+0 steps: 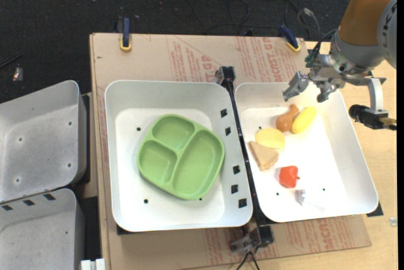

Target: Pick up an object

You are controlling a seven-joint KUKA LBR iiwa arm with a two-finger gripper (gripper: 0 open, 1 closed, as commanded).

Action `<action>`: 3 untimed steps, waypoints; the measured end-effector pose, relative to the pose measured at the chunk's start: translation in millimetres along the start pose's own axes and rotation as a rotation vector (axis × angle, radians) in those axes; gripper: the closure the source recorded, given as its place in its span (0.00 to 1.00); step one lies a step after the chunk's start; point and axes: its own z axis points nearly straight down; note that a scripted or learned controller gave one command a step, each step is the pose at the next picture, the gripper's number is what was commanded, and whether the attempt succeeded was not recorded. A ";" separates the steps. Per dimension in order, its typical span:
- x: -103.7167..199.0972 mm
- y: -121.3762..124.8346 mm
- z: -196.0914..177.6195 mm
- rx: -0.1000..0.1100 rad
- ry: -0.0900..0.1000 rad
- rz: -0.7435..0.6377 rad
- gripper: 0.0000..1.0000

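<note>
The claw [310, 88] hangs spread open and holding nothing above the right bin [353, 155], likely lining up over the yellow lemon [304, 119] lying beside the chicken drumstick [287, 118].

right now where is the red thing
The red thing lies in the right bin, toward its near edge, just right of the tan wedge and below the yellow piece.

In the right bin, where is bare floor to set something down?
The right bin is bare along its right side and at its front left corner. Its middle is crowded: chicken leg, lemon, yellow piece, sandwich wedge, red piece.
</note>
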 end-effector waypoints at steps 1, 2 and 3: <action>0.3 2.6 -9.1 -0.014 -0.002 -0.002 0.00; 3.0 1.5 33.4 -0.012 -0.002 -0.002 0.00; 0.5 6.0 95.8 -0.011 -0.001 -0.001 0.00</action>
